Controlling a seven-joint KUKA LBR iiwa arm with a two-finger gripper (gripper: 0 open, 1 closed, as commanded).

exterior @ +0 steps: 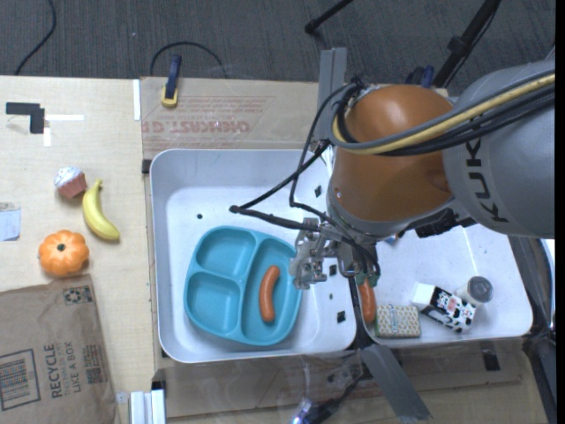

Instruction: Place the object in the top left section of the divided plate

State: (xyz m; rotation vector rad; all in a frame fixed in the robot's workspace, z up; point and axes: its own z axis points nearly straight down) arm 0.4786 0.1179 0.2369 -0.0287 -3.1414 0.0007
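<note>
A blue divided plate (231, 241) lies in the left white bin (177, 193). It has two small sections on its left and one long section on its right. An orange-brown sausage (268, 292) lies upright in the long right section. My gripper (309, 265) hangs just over the plate's upper right rim, above and to the right of the sausage. A second orange sausage-like piece (366, 300) lies at the left edge of the right bin, just below the gripper's body. The arm's orange band and wrist hide much of the area between the bins.
In the right bin (494, 325) lie a speckled sponge (398, 321), a cow-patterned carton (448, 307) and a grey round cap (479, 287). Left of the bins on the bench are a banana (98, 212), a small pumpkin (64, 253) and a cupcake (70, 182).
</note>
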